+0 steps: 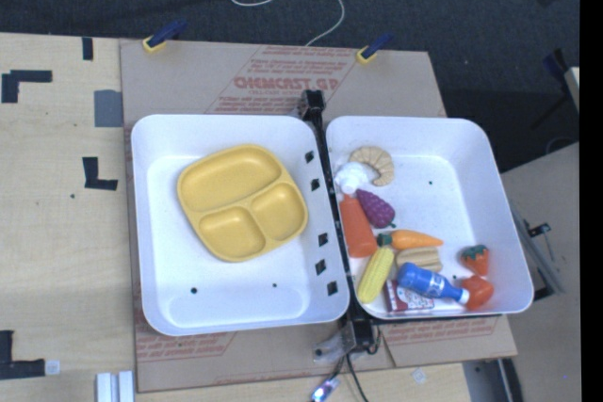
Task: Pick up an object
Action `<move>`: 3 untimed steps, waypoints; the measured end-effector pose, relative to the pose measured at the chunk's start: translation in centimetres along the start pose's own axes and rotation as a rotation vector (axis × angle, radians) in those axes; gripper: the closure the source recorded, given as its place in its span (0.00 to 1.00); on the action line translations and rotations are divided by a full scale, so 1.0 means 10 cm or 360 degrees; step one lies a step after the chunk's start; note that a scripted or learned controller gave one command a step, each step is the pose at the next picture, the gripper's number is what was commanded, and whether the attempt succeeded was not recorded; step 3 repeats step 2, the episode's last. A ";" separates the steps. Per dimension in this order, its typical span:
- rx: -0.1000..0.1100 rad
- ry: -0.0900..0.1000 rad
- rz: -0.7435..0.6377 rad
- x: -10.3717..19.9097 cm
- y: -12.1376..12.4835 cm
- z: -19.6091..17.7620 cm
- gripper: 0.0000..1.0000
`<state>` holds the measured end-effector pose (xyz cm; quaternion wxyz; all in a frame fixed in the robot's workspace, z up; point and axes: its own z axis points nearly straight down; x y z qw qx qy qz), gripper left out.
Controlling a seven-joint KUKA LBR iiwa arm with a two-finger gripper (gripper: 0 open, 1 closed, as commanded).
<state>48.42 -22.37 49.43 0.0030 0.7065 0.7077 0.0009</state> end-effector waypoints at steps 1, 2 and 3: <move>0.0014 0.0004 0.0003 0.00 -0.01 0.38 1.00; 0.0012 0.0003 0.0003 0.00 -0.01 0.59 1.00; 0.0012 0.0003 0.0003 0.00 -0.01 0.59 1.00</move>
